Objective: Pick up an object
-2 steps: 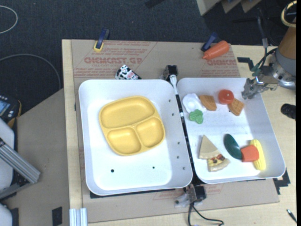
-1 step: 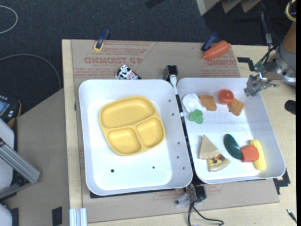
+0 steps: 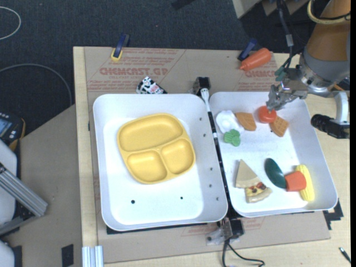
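Grey metal two-finger gripper hangs over the right white plastic bin near its far edge, fingertips just above or touching a small round red toy tomato; contact cannot be told. How far the gripper stands apart cannot be told either. Just beside the tomato lie 2 brown bread-like pieces. Toward the bin's near edge rest a tan pizza wedge and a dark green oval toy. The left white bin carries a yellow divided plastic plate with 3 compartments.

Yellow divided plate in left bin
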`<action>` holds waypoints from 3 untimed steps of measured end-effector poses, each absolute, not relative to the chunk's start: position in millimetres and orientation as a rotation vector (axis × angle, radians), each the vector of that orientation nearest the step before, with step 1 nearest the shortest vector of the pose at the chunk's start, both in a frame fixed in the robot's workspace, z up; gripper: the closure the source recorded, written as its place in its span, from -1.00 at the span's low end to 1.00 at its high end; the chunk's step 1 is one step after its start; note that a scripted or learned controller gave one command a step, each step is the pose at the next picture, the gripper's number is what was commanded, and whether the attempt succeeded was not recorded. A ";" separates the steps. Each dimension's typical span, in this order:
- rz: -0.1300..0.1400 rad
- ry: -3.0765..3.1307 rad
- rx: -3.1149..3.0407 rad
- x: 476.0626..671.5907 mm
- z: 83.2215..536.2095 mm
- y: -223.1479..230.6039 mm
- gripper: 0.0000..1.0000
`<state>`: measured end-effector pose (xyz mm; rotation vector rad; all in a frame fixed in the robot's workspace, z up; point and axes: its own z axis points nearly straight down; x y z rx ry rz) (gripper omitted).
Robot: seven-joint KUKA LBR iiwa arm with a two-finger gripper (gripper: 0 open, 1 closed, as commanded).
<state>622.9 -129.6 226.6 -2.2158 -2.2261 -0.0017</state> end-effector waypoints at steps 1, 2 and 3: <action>-0.005 -2.229 -2.217 645.0 230.2 -86.0 1.00; -0.004 -2.228 -2.217 658.5 216.1 -33.1 1.00; -0.002 -2.226 -2.219 659.4 215.7 -7.0 1.00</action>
